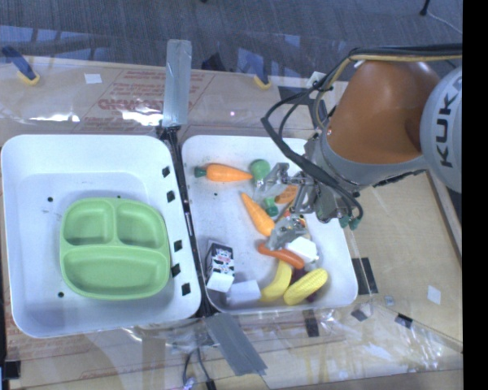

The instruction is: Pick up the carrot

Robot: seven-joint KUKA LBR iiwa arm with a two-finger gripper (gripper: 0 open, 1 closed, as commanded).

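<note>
Two carrots lie in the right bin (197, 218). One carrot (224, 172) with a green top lies near the bin's far left corner. A second carrot (256, 214) lies slantwise in the middle. My gripper (285, 203) hangs low over the bin, just right of the middle carrot, with its fingers spread. One fingertip (277, 173) is near a green ball (260, 168) and the other (290, 231) is near the front. A small orange piece (287, 194) shows between them, partly hidden by the wrist. I cannot tell whether the fingers touch it.
A red-orange pepper (281, 257), a banana (276, 283), a corn cob (307, 284), a white block (306, 248), a black-and-white box (220, 258) and a white piece (245, 292) crowd the right bin's front. The left bin (24, 169) holds a green divided plate (114, 247).
</note>
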